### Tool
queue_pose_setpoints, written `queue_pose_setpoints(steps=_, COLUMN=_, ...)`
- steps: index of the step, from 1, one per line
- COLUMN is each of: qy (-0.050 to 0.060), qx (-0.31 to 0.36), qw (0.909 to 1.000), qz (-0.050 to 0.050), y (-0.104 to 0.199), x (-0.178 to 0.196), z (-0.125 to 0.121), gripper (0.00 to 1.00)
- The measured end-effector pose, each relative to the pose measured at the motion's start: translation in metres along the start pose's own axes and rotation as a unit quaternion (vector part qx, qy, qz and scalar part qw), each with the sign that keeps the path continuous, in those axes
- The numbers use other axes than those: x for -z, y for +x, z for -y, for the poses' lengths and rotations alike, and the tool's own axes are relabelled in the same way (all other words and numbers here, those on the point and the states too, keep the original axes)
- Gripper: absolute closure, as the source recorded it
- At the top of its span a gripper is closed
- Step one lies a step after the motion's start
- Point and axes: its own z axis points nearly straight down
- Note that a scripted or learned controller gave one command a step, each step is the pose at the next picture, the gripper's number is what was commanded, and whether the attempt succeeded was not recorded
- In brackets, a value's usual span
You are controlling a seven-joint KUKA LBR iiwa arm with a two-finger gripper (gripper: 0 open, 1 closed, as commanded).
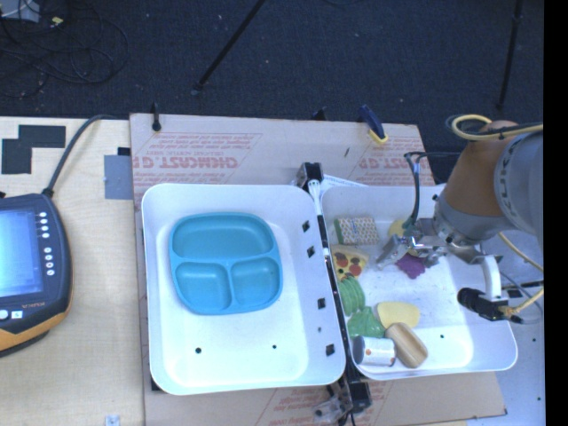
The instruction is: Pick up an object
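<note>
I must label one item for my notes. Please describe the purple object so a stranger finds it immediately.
Look in the right white bin, upper middle, just beside the end effector. The purple object is the sole purple piece there; its neighbours are yellow, green and tan.

The pale wooden surface carries a flat sheet of brown cardboard printed with red lettering. On that cardboard the two shallow white plastic bins sit side by side, touching along their inner walls: the left bin and the right bin. At the far left edge of the surface lies a grey and orange handheld control pendant with a lit screen, its dark cable running away toward the far side.
</note>
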Motion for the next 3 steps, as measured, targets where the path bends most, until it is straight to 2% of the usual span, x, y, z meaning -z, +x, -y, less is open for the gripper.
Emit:
queue_pose_setpoints(steps=1, qy=-0.003, qx=0.0, qw=1.0, qz=0.001, y=-0.001, x=0.014, z=-0.002, gripper=1.0)
queue_pose_setpoints(steps=2, qy=-0.002, qx=-0.001, qw=1.0, qz=0.001, y=-0.001, x=0.013, z=-0.001, gripper=0.0)
queue_pose_setpoints(steps=3, qy=-0.003, qx=0.001, qw=1.0, qz=0.001, y=-0.026, x=0.042, z=-0.051, gripper=0.0)
